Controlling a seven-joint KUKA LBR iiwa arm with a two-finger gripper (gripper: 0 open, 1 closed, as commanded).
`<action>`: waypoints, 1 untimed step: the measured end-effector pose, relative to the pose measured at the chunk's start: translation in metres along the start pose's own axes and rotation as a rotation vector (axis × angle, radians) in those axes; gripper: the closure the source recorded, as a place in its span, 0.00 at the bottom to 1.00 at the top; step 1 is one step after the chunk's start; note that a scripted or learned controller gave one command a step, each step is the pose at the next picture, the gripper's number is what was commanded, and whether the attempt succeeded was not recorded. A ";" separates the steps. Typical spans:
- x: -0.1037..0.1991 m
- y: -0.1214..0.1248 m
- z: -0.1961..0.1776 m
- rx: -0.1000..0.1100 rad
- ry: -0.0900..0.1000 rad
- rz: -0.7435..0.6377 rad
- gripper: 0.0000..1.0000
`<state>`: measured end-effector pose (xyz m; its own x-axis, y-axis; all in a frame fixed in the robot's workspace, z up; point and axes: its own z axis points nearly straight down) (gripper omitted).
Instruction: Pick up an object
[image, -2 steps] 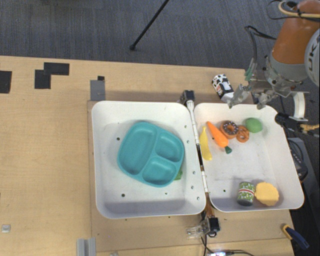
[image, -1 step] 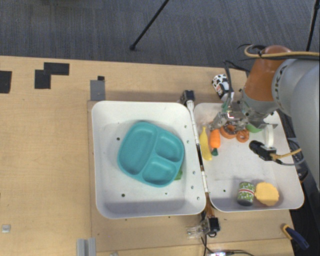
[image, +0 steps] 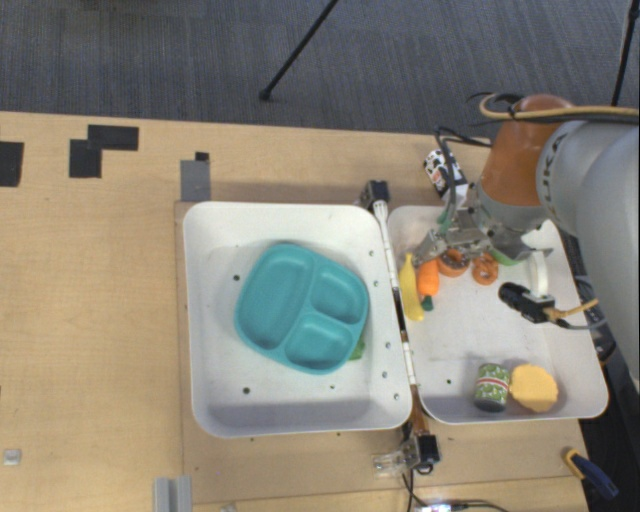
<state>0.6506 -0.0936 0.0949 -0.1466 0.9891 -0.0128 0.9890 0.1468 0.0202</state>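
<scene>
Grey arm (image: 600, 190) over right bin (image: 460, 350), pincer (image: 450, 248) low beside orange carrot (image: 428, 278), its state unclear

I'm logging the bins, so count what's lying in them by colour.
Teal: 1, divided plate
Yellow: 2, long piece, round lump
Orange: 3, carrot-like piece, two small rings
Green: 2, can, scrap under the plate's edge
Total: 8

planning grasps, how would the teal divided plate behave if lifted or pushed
The teal plate looks like moulded plastic, so probably stiff and light. It is wide and smooth, so a grasp would likely slip except at its rim. Something green peeks from under its edge, so it may rock when pushed.
</scene>
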 end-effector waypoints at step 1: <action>0.009 -0.069 0.007 0.017 0.006 0.522 0.00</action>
<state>0.5808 -0.0947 0.0864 0.3658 0.9307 0.0005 0.9307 -0.3658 0.0063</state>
